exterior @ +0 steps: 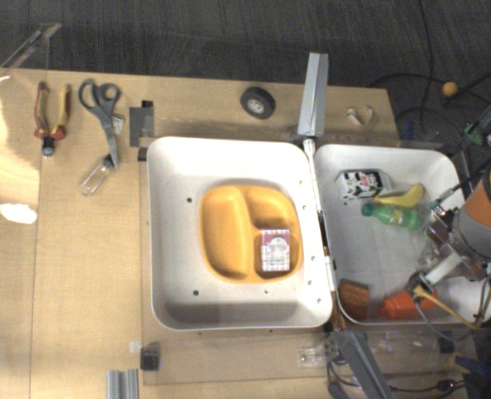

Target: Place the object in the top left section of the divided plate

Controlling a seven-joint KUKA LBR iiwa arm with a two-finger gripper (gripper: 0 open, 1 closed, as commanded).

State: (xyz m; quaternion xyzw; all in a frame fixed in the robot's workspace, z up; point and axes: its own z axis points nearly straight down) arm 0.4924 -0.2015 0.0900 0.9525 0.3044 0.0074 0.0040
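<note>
A yellow divided plate (228,235) lies in the middle of the left bin (174,223). A small purple and white box (276,251) lies flat in the plate's lower right section. The plate's large left section and its upper right section hold nothing. My gripper (432,274) hangs low over the right bin (370,256), near its right side, well apart from the plate. It is just above an orange object (401,305) at the bin's front, and I see nothing in it.
The right bin also holds a black and white carton (361,183), a banana (403,196), a green bottle (393,215) and a brown block (355,294). Scissors (104,115), pliers (49,115) and a tape roll (257,102) lie on the bench behind the bins.
</note>
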